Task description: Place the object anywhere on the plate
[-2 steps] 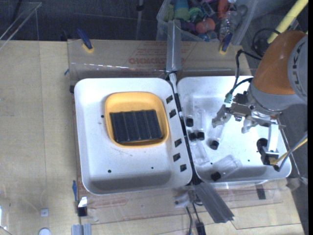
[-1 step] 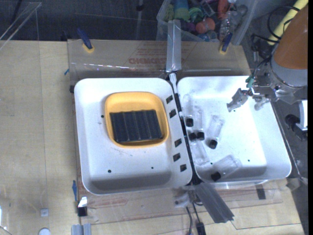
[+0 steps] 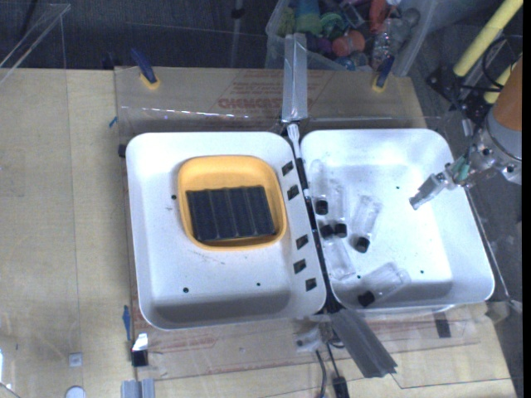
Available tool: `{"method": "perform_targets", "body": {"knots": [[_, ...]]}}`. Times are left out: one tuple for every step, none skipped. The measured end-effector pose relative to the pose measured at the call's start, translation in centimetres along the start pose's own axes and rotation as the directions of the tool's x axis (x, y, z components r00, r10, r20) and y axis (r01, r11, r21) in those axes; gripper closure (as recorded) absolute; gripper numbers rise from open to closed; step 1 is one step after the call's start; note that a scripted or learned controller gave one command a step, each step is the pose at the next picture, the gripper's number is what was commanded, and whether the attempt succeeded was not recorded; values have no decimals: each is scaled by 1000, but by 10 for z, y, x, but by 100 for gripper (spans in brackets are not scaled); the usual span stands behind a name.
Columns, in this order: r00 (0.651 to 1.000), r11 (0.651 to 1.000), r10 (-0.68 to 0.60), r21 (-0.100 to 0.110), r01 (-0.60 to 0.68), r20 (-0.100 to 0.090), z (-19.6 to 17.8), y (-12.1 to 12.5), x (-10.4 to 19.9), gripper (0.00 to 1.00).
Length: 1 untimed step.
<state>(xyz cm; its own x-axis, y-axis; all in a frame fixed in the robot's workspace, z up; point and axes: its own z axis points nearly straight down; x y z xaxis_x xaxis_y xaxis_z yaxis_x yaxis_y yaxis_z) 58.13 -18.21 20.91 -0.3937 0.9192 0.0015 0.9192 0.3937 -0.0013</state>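
Near edge: a grey bar [image 3: 365,347] lies at a slant just below the divider [image 3: 305,214] between the two bins.
Left bin [image 3: 158,288]: holds the plate [image 3: 189,175], yellow-rimmed, with a dark ribbed slab on it.
Right bin [image 3: 431,272]: holds clear vials [image 3: 365,214] with black caps, scattered from the middle towards the divider; one more lies near the front wall.
Gripper [image 3: 427,191]: over the right bin's right side, reaching in from the far right edge; nothing is between its fingers, and whether they are apart or together I cannot tell at this size.
Object: probably one of the vials, all in the right bin.
Key relation: the nearest vial lies left of the gripper and a little towards the camera, near but not touching; its long axis runs roughly front to back. The plate is well apart, farther left across the divider.
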Motion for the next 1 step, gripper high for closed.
{"method": "perform_targets", "body": {"knots": [[938, 938, -347, -5, 347, 11, -142, -22, -37, 0]]}}
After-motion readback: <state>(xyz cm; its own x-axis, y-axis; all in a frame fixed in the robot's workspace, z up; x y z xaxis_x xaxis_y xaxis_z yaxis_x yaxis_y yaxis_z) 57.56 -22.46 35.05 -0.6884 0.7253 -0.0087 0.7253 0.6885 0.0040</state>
